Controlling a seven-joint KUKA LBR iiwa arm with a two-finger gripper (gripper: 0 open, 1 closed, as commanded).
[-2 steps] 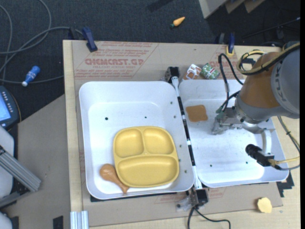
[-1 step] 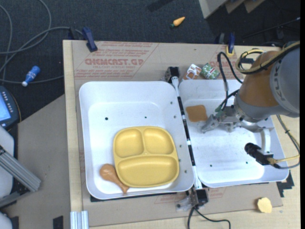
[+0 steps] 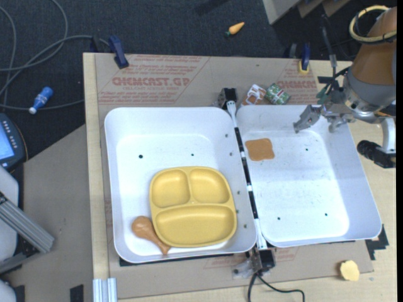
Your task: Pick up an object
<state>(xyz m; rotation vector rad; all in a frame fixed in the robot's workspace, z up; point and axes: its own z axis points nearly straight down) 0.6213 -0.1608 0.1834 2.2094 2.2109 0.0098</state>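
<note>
Where cables trail, bench (image 3: 94, 168) stands.

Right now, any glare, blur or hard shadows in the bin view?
Camera view: even, soft light; the white bins are bright but not blown out; the yellow divided plate is sharp with a faint shadow; the gripper looks slightly soft.

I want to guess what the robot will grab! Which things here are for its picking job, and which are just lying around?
For the job:
- pincer
- yellow divided plate, left bin
- brown drumstick toy, beside the plate
- flat brown square, right bin

Just lying about:
- small packets on the bench behind the bins
- yellow lump on the bench
- blue bottle on the floor
- orange bit on the floor
</note>
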